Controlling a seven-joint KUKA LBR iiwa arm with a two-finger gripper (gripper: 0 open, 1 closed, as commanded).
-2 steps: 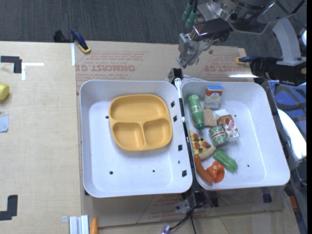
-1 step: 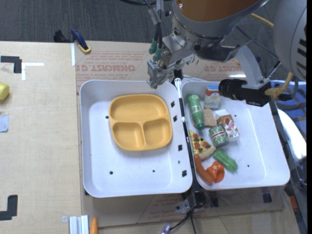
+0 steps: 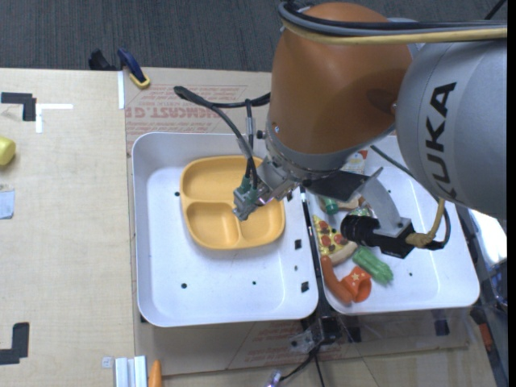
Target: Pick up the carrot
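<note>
Fingers (image 3: 246, 202) over 1 yellow plate (image 3: 211, 232), 1 carrot (image 3: 334, 282), 2 bins (image 3: 161, 297)

orange carrot (image 3: 334, 283) flat and slanted near the right bin's (image 3: 451, 297) front-left corner

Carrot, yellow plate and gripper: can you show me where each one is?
carrot (image 3: 335, 284): camera view, right bin, middle of its orange body.
yellow plate (image 3: 211, 185): camera view, left bin, floor of its upper compartment.
gripper (image 3: 244, 206): camera view, above the plate, its tip.
</note>
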